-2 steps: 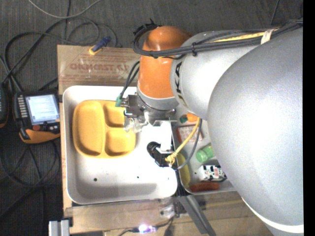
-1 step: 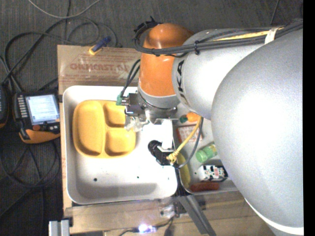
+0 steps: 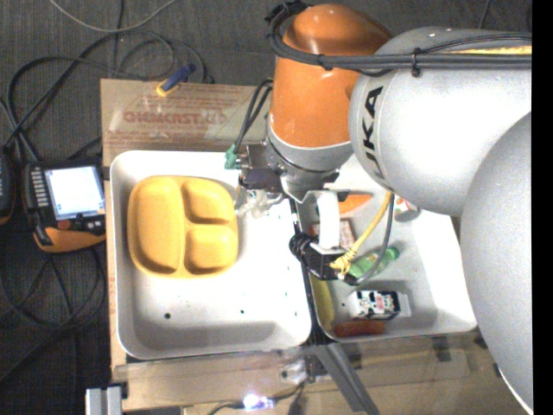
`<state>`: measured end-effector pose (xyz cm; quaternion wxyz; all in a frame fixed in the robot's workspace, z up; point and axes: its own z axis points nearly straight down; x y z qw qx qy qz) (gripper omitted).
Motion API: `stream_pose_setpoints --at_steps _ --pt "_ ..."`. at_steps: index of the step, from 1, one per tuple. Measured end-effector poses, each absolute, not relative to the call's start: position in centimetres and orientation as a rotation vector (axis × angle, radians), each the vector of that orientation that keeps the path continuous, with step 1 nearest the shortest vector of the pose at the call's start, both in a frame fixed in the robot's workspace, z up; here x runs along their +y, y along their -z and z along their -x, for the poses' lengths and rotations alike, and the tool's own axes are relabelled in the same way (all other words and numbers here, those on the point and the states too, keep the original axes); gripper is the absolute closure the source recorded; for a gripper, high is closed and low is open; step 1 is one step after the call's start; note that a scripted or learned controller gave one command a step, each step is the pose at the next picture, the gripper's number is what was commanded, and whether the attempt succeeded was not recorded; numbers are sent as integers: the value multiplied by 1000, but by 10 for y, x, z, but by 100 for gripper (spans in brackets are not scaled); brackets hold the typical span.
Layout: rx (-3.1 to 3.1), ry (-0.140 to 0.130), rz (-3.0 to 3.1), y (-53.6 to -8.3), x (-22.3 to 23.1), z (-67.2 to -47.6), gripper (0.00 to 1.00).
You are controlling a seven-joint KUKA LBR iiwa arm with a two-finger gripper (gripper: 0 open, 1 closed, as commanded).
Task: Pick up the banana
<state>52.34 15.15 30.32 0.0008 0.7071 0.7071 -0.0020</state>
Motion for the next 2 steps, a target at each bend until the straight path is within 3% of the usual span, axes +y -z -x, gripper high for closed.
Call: stream_pose_setpoints --at_steps 1,2 --pt "2570 7 -1812 -226 203 -512 100" --pt "3071 0 -671 -186 207 -483 100"
